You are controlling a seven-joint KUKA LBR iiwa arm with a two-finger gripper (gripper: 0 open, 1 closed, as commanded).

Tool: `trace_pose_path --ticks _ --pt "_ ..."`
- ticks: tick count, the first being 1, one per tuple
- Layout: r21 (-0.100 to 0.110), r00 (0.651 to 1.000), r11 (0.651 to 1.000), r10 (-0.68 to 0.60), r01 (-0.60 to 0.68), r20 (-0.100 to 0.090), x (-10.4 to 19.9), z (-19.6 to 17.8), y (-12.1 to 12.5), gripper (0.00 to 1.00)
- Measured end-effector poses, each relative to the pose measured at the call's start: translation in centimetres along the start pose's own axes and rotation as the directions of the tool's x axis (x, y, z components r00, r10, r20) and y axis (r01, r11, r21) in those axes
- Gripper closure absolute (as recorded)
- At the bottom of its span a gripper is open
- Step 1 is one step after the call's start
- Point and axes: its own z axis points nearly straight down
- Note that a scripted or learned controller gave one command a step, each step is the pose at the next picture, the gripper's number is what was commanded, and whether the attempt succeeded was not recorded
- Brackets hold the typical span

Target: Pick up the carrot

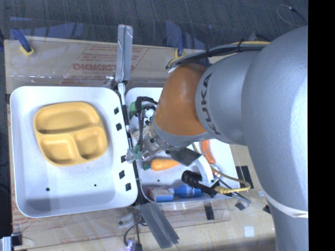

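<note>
The big grey arm (261,88) reaches in from the right and hangs low over the right bin (227,150), its orange band hiding most of it. The gripper (142,151) sits near the bin's left wall; whether it's clenched, I can't tell. The carrot (162,164) lies just beside it on the bin floor, long axis running left-right.

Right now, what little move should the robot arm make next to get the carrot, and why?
Probably a small nudge toward the camera view's bottom, then straight down. The carrot lies loose on the floor of the right bin, and the end effector sits just above and left of it in the picture, not around it. Its wrist hides how its tips stand, so that's a guess.
</note>
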Motion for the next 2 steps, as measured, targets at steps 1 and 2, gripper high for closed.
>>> trace_pose_path --ticks 1,2 --pt "0.0 1.0 1.0 0.001 -0.001 0.0 0.0 0.0 0.0 0.0" --pt "-0.001 0.962 0.962 -0.272 0.272 0.003 -4.1 -1.9 -2.8 0.0"
